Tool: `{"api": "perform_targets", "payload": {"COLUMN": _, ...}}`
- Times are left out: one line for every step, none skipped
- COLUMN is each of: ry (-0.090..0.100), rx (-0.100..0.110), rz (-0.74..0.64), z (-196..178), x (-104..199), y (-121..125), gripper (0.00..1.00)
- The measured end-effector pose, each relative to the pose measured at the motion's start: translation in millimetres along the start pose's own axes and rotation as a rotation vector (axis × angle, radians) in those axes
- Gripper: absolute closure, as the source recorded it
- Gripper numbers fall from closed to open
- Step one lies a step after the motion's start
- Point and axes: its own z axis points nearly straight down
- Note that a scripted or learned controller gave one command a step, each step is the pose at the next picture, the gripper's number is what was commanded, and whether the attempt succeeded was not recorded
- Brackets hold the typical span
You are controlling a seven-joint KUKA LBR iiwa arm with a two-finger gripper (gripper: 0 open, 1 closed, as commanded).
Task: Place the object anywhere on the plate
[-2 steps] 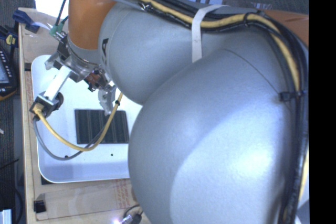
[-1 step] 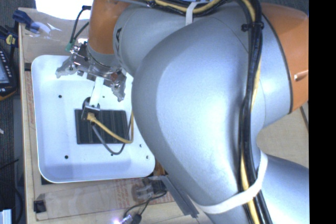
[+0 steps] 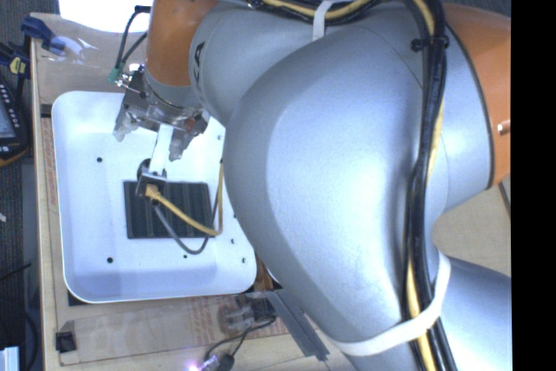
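Note:
My gripper (image 3: 150,137) hangs over the upper half of the left white bin (image 3: 78,187), close to its floor. Its two pale fingers (image 3: 122,126) stand apart, open, with nothing between them. Bare white bin floor lies around and under the fingertips. The grey arm with its orange band (image 3: 169,30) reaches in from the right and covers the right side of the bench, hiding whatever lies there.
The bin's raised rim (image 3: 57,113) runs close to the gripper on the left. A blue tool (image 3: 42,32) and a clear wrapper lie on the wooden bench beyond the bin's top left corner. Loose cables (image 3: 228,319) sit below the bin's lower edge.

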Motion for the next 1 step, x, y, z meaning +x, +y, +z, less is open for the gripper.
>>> {"api": "perform_targets", "payload": {"ry": 0.002, "rx": -0.009, "rz": 0.142, "z": -10.5, "x": -56.4, "y": 40.1, "gripper": 1.0}}
